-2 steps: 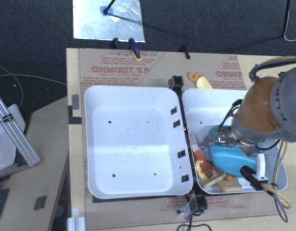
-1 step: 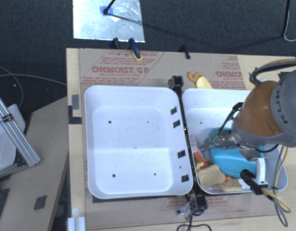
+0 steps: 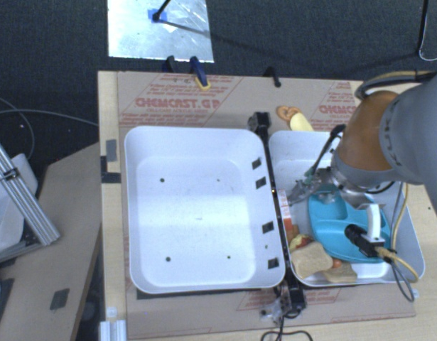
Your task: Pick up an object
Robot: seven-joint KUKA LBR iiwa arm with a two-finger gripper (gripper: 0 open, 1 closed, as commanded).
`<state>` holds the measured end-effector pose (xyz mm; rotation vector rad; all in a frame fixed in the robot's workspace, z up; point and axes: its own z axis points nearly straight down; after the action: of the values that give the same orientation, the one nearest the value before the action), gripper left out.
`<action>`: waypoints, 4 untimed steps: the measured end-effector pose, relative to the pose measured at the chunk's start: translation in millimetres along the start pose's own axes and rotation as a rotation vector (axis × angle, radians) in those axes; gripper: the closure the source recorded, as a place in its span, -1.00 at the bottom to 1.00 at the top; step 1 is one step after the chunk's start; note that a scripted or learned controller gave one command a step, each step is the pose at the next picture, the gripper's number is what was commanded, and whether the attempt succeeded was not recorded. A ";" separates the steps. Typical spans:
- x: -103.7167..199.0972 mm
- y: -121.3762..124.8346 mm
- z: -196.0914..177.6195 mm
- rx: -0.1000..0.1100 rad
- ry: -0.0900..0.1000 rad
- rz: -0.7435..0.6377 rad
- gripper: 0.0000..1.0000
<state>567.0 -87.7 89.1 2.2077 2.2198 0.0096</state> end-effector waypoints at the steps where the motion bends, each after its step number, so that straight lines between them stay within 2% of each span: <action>1: 63.6 19.5 -49.9 0.004 0.022 -0.004 -1.00; 2: 107.4 82.4 -138.4 -0.005 0.006 -0.005 -1.00; 3: 153.6 58.4 -292.6 -0.009 0.008 -0.005 -1.00; 4: 264.1 55.0 -261.4 0.012 0.009 -0.009 -1.00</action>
<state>617.4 177.6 350.3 2.2075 2.2402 0.0060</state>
